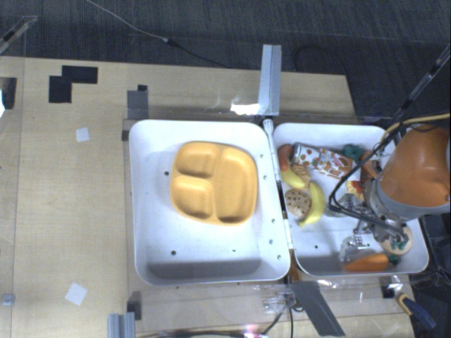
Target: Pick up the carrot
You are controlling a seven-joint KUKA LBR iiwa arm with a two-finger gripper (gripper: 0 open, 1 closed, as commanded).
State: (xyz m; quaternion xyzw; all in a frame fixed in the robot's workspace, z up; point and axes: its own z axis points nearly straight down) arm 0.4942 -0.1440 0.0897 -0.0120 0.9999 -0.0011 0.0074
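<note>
Though small, the carrot (366,263) lies flat along the near wall of the right bin (320,263), just beneath the claw (354,245); whether the claw is released or clenched I cannot tell. It looks like a light, stiff, smooth toy, likely to roll or slip. Taking it across the thick middle seems safest, though the wall crowds one side.

arm (421,167) cut off at right edge, pincer (354,243) finger state unclear, carrot (366,263) partly hidden
</note>
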